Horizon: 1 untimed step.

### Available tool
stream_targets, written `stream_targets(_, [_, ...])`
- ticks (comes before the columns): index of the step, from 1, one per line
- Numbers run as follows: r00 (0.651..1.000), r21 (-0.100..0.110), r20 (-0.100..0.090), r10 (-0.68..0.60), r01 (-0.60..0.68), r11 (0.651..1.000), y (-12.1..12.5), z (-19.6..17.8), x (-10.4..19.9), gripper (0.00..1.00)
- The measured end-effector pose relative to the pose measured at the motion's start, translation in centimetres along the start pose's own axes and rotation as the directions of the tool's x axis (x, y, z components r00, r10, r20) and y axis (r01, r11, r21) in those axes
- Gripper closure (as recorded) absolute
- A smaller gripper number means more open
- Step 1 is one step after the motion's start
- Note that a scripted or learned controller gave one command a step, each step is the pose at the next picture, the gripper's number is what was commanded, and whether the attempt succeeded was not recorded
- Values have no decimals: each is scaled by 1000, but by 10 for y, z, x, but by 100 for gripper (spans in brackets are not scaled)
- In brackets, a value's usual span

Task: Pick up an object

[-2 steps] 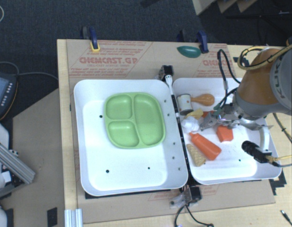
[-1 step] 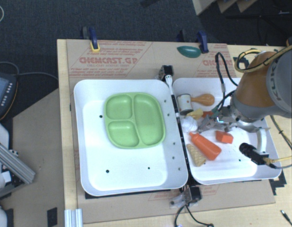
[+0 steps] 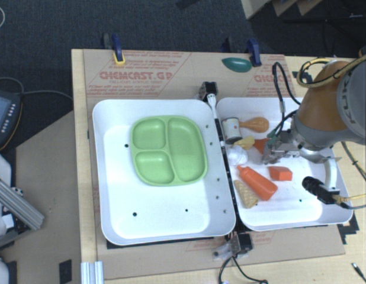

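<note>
The right bin [image 3: 289, 216] holds several small objects. An orange carrot-like piece [image 3: 258, 181] lies in its middle, with a waffle cone [image 3: 247, 195] just left of it and a red-orange block [image 3: 280, 173] to its right. Further back lie a white lump [image 3: 236, 155], a yellow piece [image 3: 245, 142], a red piece [image 3: 261, 145], a tan drumstick shape [image 3: 254, 123] and a small can [image 3: 231, 127]. My gripper [image 3: 273, 152] hangs low over the bin, between the red piece and the red-orange block. The arm's body hides what is right under it.
The left bin [image 3: 112, 206] holds a green divided plate [image 3: 169, 150]. A teal object [image 3: 236, 64] lies on the bench behind the right bin, near a blue clamp [image 3: 253, 51]. A black cable fitting [image 3: 318, 189] sticks out over the right bin's right side.
</note>
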State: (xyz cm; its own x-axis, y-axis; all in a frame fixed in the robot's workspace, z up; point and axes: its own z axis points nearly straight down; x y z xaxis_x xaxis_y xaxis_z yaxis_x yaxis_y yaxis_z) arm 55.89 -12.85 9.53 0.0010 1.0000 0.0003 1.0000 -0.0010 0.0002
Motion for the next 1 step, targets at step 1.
stream_targets(1, [1000,-6,2,-2,2,1000,7,-61,5,100])
